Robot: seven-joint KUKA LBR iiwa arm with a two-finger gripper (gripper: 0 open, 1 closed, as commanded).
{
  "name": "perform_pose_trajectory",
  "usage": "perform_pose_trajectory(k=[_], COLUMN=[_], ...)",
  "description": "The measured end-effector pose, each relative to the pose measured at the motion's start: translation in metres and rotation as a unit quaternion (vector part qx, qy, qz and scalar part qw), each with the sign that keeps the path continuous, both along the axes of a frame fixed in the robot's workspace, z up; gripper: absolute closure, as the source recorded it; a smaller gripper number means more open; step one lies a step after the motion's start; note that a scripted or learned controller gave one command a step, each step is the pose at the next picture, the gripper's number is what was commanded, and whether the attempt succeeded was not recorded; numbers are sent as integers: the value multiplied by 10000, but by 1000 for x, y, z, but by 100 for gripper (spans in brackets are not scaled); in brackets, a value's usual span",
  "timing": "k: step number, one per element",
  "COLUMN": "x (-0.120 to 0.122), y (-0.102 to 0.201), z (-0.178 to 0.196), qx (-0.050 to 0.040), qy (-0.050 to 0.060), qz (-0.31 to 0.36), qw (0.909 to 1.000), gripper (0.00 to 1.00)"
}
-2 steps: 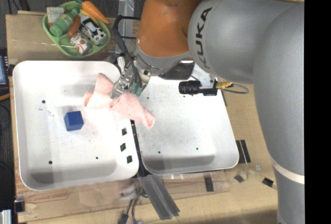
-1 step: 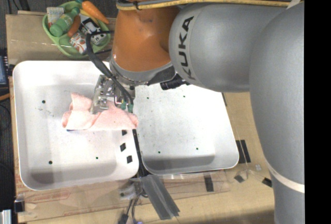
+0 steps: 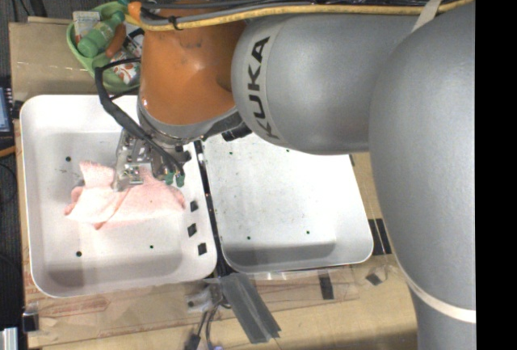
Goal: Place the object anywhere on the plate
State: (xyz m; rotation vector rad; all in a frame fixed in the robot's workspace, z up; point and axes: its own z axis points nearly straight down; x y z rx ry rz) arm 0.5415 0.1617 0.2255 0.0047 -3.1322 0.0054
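Pickup looks like the step in hand: the grey-and-orange arm's two-finger gripper (image 3: 133, 170) sits low over a crumpled pale pink cloth (image 3: 121, 196) in the shallow white bin at left of frame (image 3: 48, 118). Whether it grasps the cloth cannot be told. No plate is discernible; next comes lifting and locating one.

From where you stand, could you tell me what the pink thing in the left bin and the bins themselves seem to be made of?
Pink thing: looks like soft cloth, matte; it lies crumpled with folds and a limp, uneven outline.
Left bin: probably moulded plastic, white and slightly glossy, with rounded corners and a soft sheen on the walls.
Right bin: seemingly the same plastic; its floor is speckled with dark marks.
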Motion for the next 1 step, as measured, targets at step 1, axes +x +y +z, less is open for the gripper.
perform_pose_trajectory(k=[1], x=[0], y=[0], z=[0], qx=[1], qy=[-4], qz=[-3], qw=[10000], gripper=[0])
